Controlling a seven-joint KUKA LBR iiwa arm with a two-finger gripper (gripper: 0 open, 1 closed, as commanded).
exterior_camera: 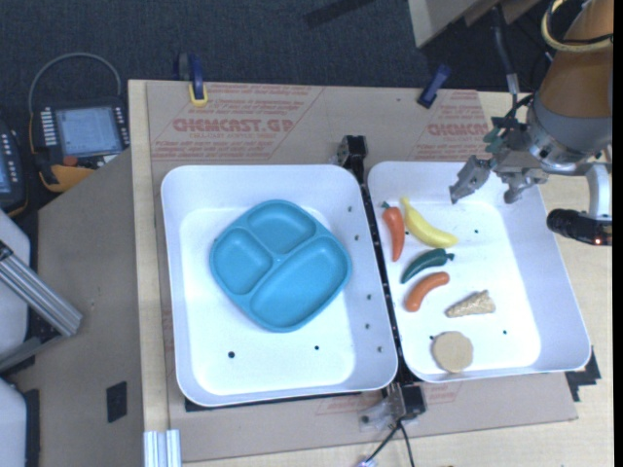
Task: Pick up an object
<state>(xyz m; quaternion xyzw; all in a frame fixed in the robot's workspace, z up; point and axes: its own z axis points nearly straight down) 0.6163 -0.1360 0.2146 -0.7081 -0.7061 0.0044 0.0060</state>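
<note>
Now lower the gripper — fingers spread, nothing between them — from the right bin's far end toward the banana just beside the red pepper, centring over it before closing.

Evenly and brightly lit from above. White bins near overexposure, mild sheen on the blue plate. Soft, short shadows. Slightly grainy, dark floor dim at top.

Gripper fingers spread, empty, above right bin, near banana.
</note>
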